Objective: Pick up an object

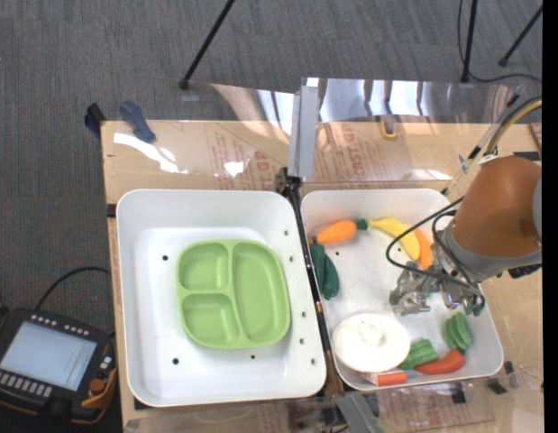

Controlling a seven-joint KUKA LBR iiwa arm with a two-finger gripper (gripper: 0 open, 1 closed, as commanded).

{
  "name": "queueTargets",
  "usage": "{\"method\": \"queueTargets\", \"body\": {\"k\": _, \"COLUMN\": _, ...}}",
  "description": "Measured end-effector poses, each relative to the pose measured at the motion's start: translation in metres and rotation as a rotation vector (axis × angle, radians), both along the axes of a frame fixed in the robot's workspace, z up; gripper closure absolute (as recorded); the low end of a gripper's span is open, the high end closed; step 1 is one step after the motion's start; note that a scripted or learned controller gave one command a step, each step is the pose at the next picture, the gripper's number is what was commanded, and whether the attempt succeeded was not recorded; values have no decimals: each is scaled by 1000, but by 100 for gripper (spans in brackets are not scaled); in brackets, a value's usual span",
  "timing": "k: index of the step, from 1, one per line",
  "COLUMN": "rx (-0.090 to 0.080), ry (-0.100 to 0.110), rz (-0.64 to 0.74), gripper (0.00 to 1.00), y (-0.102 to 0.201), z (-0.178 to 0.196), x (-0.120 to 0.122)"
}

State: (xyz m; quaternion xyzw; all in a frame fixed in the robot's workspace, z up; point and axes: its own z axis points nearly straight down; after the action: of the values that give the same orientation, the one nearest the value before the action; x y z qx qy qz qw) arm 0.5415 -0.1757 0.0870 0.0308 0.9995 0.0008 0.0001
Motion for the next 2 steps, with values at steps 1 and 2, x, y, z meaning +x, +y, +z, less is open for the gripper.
{"method": "queueTargets", "body": {"k": 1, "rx": 0, "ry": -1, "rz": 1, "gripper": 0, "y": 0, "z": 0, "x": 0}}
{"method": "queueTargets", "body": {"k": 2, "rx": 0, "ry": -3, "rz": 21, "gripper": 0, "y": 17, "z": 1, "x": 59}}
